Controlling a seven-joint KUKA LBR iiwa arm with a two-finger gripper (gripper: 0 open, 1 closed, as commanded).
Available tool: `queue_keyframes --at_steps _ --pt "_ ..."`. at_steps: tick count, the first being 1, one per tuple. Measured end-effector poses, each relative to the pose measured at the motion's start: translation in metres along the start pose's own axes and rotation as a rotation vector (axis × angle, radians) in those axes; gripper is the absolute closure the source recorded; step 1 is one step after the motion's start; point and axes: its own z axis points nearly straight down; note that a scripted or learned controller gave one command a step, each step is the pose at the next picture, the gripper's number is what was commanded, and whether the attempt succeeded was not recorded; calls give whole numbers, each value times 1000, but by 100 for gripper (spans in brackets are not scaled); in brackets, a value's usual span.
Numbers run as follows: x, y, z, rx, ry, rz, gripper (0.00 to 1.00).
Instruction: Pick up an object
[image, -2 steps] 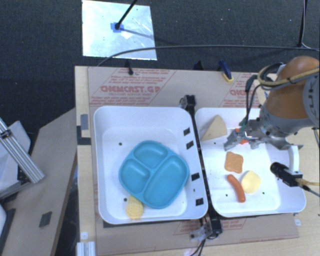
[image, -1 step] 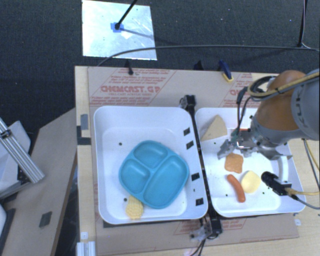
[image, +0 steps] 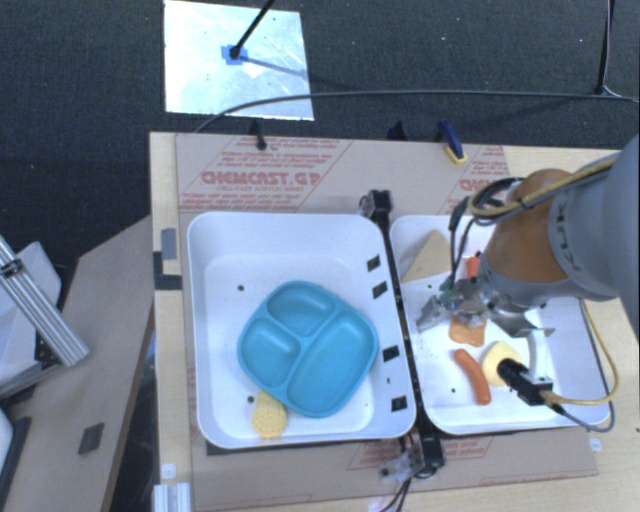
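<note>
Camera view has the claw (image: 462, 318) low in the right bin (image: 570, 410), directly over a small orange piece (image: 466, 331) on the floor, likely the pick target since the arm (image: 560, 245) comes down straight above it. Whether the claw is released or clenched I cannot tell. That piece looks flat, irregular and partly hidden. Just right of it lies a yellow piece (image: 497, 355); just below, an orange sausage (image: 473, 375). Well to the claw's left, the other bin holds a blue divided plate (image: 308, 347).

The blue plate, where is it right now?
The blue divided plate lies in the left bin, toward its front, with a yellow waffle-like piece touching its near-left edge.
</note>
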Motion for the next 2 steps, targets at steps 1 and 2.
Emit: queue_keyframes --at_steps 1,2 --pt "0 1 1 -5 -1 2 0" --pt "-1 3 -11 -13 -4 1 100"
